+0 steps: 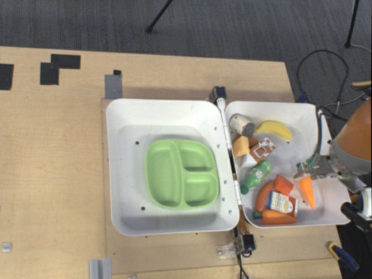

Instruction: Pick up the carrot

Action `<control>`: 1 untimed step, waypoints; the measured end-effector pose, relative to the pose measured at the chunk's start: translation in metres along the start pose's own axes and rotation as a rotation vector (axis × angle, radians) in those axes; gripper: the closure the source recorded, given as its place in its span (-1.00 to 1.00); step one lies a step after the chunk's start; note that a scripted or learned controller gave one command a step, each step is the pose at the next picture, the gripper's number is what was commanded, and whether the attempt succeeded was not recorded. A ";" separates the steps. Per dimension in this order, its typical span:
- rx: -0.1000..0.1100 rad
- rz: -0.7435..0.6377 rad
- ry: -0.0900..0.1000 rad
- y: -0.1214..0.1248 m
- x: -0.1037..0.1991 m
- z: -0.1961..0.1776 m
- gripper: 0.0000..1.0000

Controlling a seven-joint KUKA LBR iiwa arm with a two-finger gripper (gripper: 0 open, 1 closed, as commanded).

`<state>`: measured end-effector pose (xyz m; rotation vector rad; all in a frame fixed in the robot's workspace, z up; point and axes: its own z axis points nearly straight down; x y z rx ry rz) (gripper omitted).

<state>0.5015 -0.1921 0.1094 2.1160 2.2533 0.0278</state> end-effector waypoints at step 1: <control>0.043 0.003 0.025 0.054 0.106 -0.091 1.00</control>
